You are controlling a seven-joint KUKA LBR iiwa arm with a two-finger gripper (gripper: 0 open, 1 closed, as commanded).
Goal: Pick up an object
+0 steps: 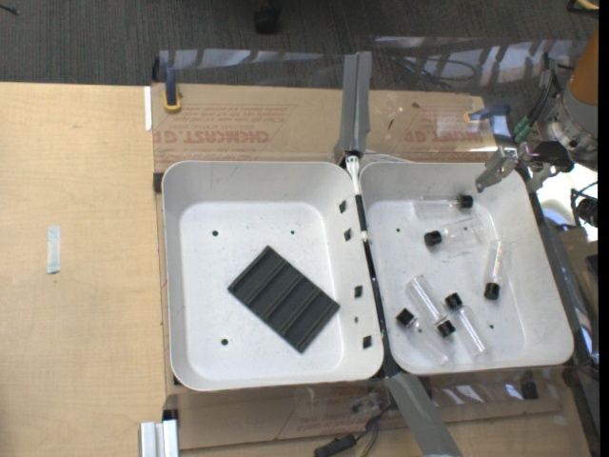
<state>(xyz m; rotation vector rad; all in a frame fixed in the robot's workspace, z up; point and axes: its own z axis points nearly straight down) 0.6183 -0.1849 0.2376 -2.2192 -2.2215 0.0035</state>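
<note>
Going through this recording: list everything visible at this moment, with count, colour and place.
White bins: 2, side by side on the bench, left bin and right bin.
Ribbed panel: 1, dark grey, flat and askew in the left bin.
Clear vials with black caps: about 6, scattered in the right bin, for example one near the far edge and one near the front; exact count is hard to tell because the tubes are transparent.
Cardboard sheet: 1, brown with red print, under and behind the bins.
Clamp: 1, blue and yellow, at the cardboard's far left corner.
Arm: 1, grey with orange band, at the upper right.
Pincer: 1, above the right bin's far right corner.
</note>
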